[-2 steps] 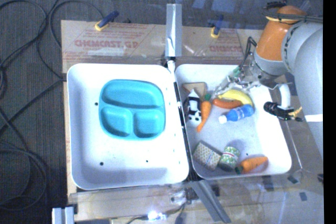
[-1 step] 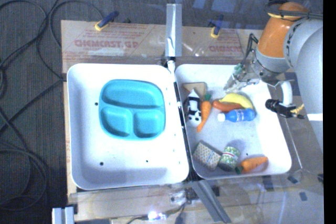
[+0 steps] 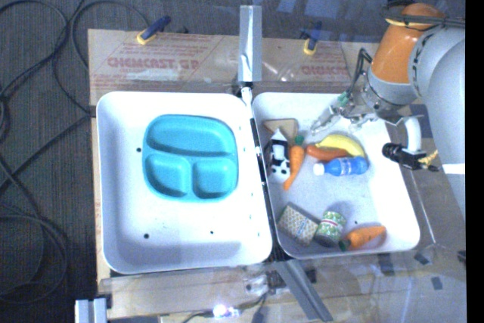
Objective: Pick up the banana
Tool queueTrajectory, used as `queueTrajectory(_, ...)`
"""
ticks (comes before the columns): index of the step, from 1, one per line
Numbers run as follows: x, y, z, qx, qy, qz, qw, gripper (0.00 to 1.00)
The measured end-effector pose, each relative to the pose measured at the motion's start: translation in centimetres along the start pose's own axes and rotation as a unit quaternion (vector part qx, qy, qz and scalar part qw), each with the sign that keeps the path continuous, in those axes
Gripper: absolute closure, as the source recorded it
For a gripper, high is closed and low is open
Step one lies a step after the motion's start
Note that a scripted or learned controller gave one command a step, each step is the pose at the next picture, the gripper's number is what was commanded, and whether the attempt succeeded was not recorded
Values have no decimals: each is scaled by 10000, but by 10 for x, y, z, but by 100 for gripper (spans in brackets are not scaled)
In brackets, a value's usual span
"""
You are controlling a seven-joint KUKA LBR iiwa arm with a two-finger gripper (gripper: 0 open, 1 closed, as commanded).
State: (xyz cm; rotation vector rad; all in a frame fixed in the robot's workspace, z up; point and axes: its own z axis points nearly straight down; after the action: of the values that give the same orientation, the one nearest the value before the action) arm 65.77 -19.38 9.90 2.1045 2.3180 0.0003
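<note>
The bench point(image 3: 113, 68) carries two shallow white bins side by side; the left bin point(image 3: 121, 238) holds a blue divided tray point(image 3: 191, 156), which lies flat near the bin's middle, with one long compartment toward the far side and two smaller ones toward the near side.

The right bin point(image 3: 397, 219) holds the clutter; the banana point(image 3: 342, 143) lies on its side in the far half of this bin, yellow and curved, just beside a carrot point(image 3: 325, 153) that touches its near edge; a small bottle point(image 3: 344, 166) with a blue body and a white cap end lies just in front of that carrot, pointing left; a second carrot point(image 3: 294, 163) lies at a slant to the left of the banana, and a black-and-white cow figure point(image 3: 278, 156) stands against the bin's left wall beside it; a tan card point(image 3: 281, 127) sits in the far left corner behind the cow.

Toward the near side of the same bin lie a patterned box point(image 3: 297, 224), a green-and-white can point(image 3: 330, 225) on its side, and a third carrot point(image 3: 364, 237) near the front right corner.

The arm comes in from the right with its orange band above the wrist; the tool point(image 3: 338, 115) hangs over the far part of the right bin, just above and behind the banana; whether its fingers are released or clenched I cannot tell, and nothing shows between them.
</note>
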Motion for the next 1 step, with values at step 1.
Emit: queueTrajectory(1, -17, -20, 11, -11, 76, -762, 9971, 0)
